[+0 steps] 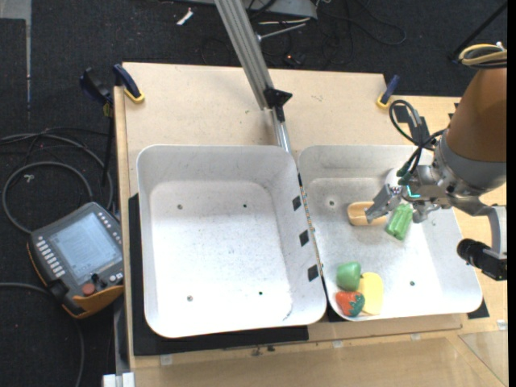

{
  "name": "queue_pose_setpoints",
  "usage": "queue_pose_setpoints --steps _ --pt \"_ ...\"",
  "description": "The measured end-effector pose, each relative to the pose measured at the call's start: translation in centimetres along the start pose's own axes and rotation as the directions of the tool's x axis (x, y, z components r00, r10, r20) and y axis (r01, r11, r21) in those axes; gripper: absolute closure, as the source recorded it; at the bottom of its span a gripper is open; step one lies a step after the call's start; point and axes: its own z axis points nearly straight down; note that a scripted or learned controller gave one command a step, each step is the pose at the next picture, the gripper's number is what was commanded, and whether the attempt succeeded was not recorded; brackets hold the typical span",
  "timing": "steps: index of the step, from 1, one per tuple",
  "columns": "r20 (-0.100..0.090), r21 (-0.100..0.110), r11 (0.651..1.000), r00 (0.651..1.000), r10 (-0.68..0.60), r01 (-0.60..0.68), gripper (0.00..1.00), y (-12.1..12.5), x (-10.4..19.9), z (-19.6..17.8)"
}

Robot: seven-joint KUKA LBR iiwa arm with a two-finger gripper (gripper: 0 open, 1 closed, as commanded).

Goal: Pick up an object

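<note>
The likeliest target, a tan block (360, 214), lies on the floor of the right bin (322, 168), in the centre right of the frame. A bright green piece (398, 223) sits just to its right, partly under the tool. The gripper (393, 205) is low over these two, one grey finger reaching toward the tan block; whether it is spread or closed cannot be told. No lift is evident, so in my judgement the pick remains outstanding. A green, yellow and red cluster (357, 289) rests near the bin's lower edge. The arm (480, 135) is cut off at the frame's right.
</note>
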Motion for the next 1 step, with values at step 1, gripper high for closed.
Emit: queue_pose_setpoints --steps 1 --pt "0.000 -0.003 1.000 1.000 0.002 -0.002 0.00 0.06 -0.01 -0.16"
